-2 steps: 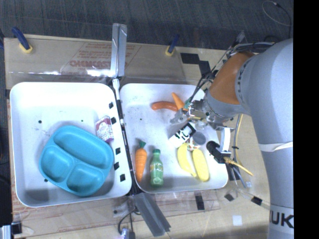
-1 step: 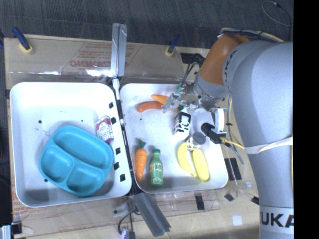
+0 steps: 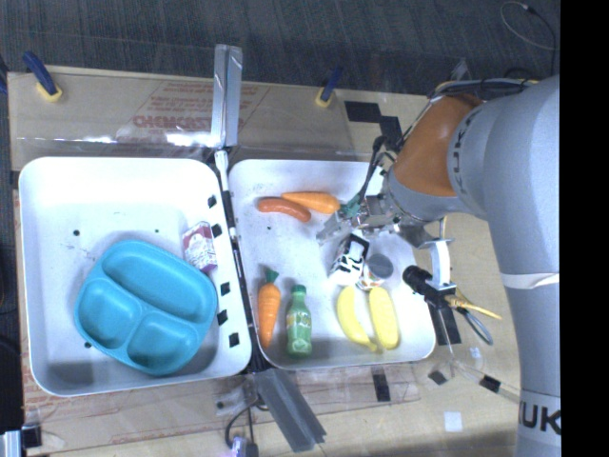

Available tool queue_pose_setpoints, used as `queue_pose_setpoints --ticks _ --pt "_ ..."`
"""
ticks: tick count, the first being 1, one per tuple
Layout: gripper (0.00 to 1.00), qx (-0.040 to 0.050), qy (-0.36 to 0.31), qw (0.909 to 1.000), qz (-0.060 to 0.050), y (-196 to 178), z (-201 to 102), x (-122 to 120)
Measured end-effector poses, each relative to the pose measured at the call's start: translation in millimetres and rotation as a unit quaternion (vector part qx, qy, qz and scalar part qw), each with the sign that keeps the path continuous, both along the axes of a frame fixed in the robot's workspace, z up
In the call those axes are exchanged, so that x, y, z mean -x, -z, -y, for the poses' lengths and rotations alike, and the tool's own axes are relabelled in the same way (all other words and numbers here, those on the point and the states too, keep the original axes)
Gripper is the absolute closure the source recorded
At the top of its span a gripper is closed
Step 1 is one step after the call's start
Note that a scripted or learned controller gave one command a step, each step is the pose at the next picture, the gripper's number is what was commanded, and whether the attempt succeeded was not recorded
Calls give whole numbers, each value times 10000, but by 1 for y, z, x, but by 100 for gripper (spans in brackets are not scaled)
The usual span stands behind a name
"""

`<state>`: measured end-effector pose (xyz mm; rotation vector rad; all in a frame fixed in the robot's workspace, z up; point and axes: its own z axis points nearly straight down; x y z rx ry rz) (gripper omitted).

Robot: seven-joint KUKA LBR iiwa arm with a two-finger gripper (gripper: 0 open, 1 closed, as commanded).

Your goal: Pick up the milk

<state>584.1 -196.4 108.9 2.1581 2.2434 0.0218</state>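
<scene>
In right bin, pincer above milk.

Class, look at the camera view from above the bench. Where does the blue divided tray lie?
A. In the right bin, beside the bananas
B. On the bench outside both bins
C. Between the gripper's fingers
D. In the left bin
D: the blue divided tray rests on the floor of the left bin, while the bananas lie in the right bin under the arm.
</scene>
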Motion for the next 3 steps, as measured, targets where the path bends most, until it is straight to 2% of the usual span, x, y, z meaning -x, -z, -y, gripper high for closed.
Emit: queue_pose_setpoints --ticks 1,2,3 --pt "0 10 -190 9998 10 1 14 7" --pt "100 23 -209 9998 54 -14 14 3" --pt "0 24 -208 9998 47 -14 14 4"
